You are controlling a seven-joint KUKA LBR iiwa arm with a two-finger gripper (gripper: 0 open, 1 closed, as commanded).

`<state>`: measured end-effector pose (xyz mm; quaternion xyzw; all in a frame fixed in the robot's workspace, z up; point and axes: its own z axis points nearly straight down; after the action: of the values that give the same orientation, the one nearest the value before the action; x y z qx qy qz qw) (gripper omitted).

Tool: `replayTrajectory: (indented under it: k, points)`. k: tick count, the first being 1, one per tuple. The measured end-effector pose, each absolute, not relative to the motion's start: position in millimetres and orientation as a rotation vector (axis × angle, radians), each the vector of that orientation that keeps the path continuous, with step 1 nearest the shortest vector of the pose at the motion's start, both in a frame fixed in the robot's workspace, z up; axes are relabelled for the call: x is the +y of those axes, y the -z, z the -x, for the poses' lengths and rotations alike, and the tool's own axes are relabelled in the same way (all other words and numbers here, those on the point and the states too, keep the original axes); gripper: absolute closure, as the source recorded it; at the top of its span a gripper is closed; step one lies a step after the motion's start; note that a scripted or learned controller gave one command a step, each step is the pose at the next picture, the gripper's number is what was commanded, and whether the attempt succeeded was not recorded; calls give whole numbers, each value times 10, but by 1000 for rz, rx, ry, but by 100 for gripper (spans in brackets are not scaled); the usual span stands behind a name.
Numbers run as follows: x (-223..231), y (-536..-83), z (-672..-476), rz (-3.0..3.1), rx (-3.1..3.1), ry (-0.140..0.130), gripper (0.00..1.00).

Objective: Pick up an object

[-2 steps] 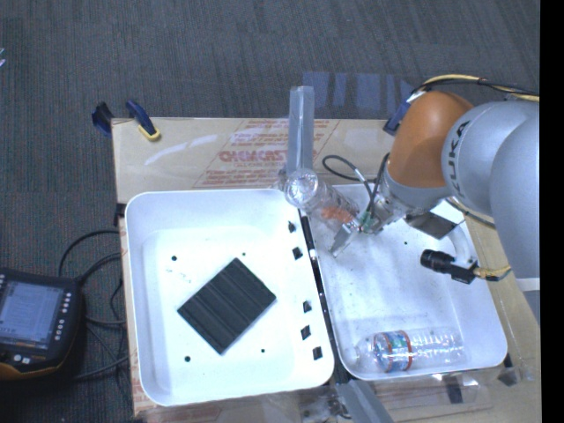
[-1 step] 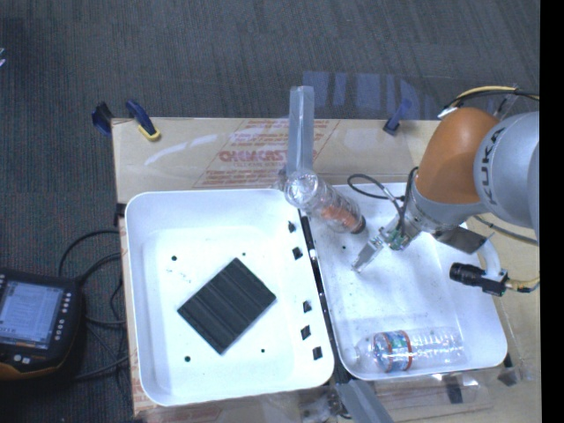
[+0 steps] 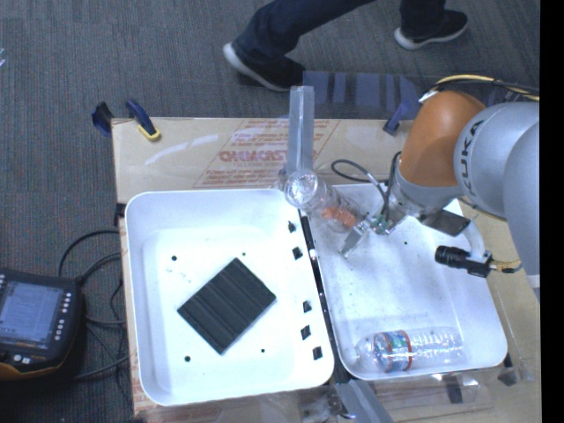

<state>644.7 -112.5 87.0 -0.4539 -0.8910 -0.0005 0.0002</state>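
Basically, going left to right: a pendant (image 3: 35, 320) lies off the table's left edge, cables trailing toward it. Two clamps (image 3: 123, 118) sit on the table (image 3: 176, 152) at its far left corner, probably pinning the cardboard sheet so nothing shifts.

Left bin (image 3: 145, 227) holds one thing, a dark ribbed pad (image 3: 227, 304), flat, turned diagonal, about mid-bin. It's thin and lies flush, so likely hard to get fingers under.

At the far end of the divider between the bins stands a clear tall tube (image 3: 300, 135), upright, with a clear roundish piece at its foot (image 3: 301, 188). Just right of that, in the right bin's far left corner, is a crumpled clear wrapper with an orange bit inside (image 3: 333, 214).

Hand (image 3: 361, 233) is down in the right bin (image 3: 423, 280), tips right beside that wrapper. I judge the wrapper is the target. Can't tell the hand's state, since the tips are too small and blur into the plastic. Nothing visibly held.

A clear water bottle (image 3: 410, 348) lies on its side along the near wall of the right bin, well apart from the hand. Coloured label mid-body, see-through, looks empty or nearly so. It's round, so it may roll if nudged.

A black plug on a cable (image 3: 460, 258) hangs off the arm (image 3: 476, 161) above the bin. Someone's legs (image 3: 291, 33) pass behind the table.
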Motion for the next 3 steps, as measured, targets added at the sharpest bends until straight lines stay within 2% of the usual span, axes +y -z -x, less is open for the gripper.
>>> replayTrajectory:
  k: [1, 2, 3]
  points:
    - [-933, -862, -6439, 1248, -2880, 0, 0]
    - [-935, -863, -6439, 1250, -2880, 0, 0]
    - [-992, -870, -6379, 796, -3038, 2, 0]
